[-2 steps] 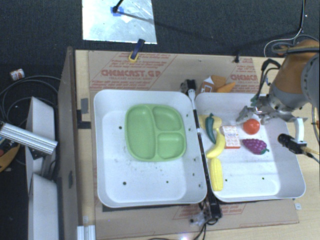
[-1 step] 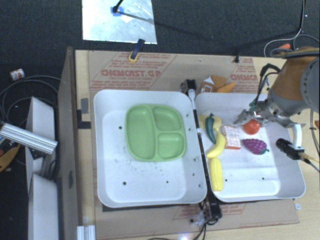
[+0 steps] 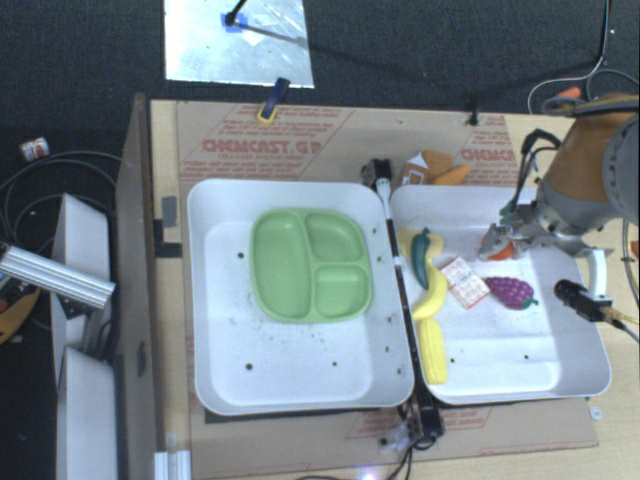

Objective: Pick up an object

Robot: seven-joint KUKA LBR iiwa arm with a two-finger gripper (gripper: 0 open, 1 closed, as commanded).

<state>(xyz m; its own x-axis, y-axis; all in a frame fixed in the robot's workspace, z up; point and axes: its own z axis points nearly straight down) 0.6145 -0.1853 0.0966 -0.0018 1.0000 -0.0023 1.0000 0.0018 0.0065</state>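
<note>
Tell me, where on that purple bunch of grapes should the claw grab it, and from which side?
Probably across the grapes' narrow middle, coming straight down from above. It lies flat and long in the right bin, with bare floor on its near and far sides for the fingers.

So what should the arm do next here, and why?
Probably lower a little and close. The gripper hangs at the back of the right bin, right over a small orange-red thing, with nothing visibly held yet. The purple grapes lie just in front.
</note>
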